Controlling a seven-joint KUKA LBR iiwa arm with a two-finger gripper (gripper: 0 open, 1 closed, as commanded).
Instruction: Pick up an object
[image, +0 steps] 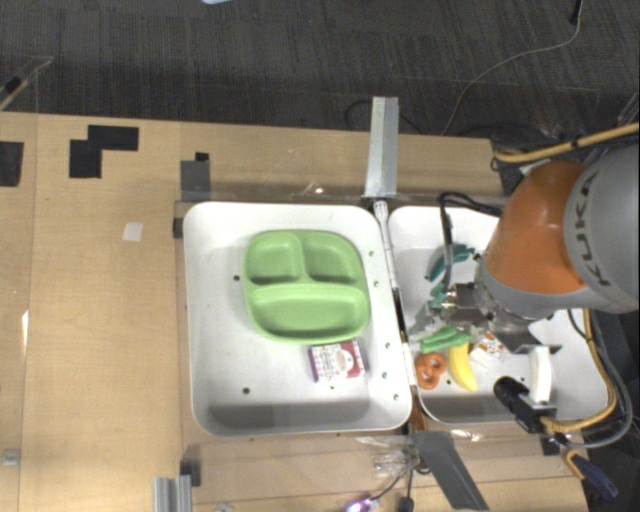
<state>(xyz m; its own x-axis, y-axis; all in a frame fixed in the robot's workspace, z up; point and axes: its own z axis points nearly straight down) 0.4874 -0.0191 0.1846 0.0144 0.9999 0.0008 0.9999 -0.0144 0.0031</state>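
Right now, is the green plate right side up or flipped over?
Right side up: the green plate lies flat in the left bin, its three hollow sections facing up.

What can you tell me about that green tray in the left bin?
The green tray is a rounded, matte divided plate that looks like plastic, with two small compartments at the far side and one long one at the near side. It lies flat and upright in the left bin, toward the far half. A small printed packet lies at its near right corner, touching or almost touching it.
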